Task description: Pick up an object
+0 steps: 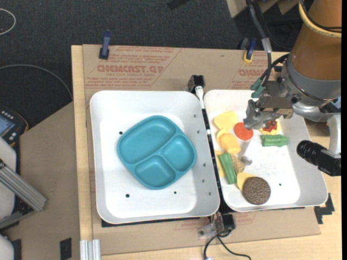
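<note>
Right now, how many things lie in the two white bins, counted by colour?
Blue: 1, the divided plate in the left bin.
Yellow: 3 pieces can be seen in the right bin.
Green: 2, a long piece and a short piece.
Red: 1, the round piece.
Orange: 1, a small piece.
Brown: 1, the round cookie.
Total: 9.

A blue plate lies in the left bin; two clamps grip the board.
</note>
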`<state>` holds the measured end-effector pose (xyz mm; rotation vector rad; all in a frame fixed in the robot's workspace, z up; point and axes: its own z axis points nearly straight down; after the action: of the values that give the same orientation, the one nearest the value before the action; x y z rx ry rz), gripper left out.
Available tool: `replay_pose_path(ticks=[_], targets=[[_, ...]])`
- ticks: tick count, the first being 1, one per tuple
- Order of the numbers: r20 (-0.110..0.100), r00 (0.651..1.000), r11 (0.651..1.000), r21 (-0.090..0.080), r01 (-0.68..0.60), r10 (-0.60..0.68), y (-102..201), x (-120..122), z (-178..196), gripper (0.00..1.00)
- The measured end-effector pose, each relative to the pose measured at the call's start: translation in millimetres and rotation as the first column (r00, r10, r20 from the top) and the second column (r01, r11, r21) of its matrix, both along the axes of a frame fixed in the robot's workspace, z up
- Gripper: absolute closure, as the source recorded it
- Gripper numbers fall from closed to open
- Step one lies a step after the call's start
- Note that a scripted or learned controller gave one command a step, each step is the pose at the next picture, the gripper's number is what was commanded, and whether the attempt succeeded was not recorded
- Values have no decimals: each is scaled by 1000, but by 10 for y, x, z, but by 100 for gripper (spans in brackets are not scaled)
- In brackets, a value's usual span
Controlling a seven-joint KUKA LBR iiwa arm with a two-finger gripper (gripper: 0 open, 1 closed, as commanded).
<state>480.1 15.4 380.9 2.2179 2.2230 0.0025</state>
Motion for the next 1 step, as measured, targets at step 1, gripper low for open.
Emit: replay_pose_path(ticks=[1], targets=[[3,1000,1000,-1,-1,1,1,7,103,100]])
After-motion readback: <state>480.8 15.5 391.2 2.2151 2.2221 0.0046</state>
